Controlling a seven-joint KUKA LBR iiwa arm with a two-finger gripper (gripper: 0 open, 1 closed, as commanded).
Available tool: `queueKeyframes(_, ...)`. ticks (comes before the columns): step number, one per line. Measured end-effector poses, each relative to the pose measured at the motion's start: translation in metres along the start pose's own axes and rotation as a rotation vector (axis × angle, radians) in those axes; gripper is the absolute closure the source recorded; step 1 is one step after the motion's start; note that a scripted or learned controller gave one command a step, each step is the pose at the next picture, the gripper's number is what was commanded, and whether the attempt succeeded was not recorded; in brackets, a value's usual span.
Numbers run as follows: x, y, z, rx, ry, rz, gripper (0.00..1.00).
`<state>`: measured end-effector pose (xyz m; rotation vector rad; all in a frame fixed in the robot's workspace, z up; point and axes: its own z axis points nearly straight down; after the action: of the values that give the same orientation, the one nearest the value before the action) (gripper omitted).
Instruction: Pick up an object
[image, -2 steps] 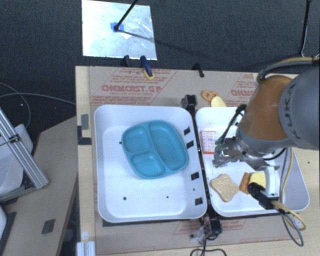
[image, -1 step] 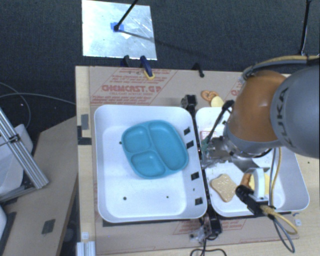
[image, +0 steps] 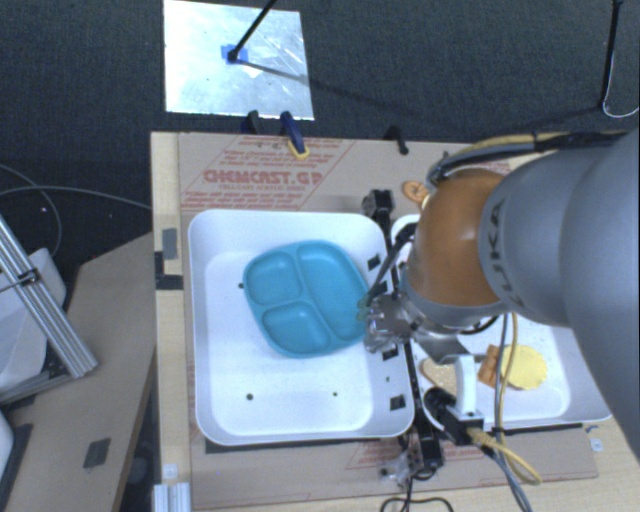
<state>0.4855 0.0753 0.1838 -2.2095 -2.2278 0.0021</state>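
A blue divided plate (image: 303, 296) with three compartments lies tilted in the left white bin (image: 290, 405), nearer its back right. My gripper (image: 377, 330) is at the plate's right edge, by the wall between the two bins, under the orange band of the arm (image: 455, 245). The big grey arm covers most of the right bin (image: 560, 400). In that bin, beside the arm, I see a yellow round piece (image: 525, 367), an orange piece (image: 488, 366) and a tan flat piece (image: 440, 373).
Brown cardboard (image: 265, 172) lies under the bins at the back, with a blue and yellow clamp (image: 293, 135) on it. A shiny sheet (image: 238, 60) lies behind on the dark floor. Metal rails (image: 40, 310) stand at the left. Cables (image: 480, 440) hang at the bins' front.
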Motion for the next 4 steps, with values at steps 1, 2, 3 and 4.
queueKeyframes(1,0.043,0.0,0.039,0.0,0.0,0.0,1.0)
queueKeyframes(2,0.073,0.008,0.102,-0.002,-0.002,0.004,1.0)
queueKeyframes(3,0.064,0.084,0.099,-0.006,-0.003,0.004,1.0)
queueKeyframes(4,0.133,0.159,0.097,0.032,-0.012,0.004,1.0)
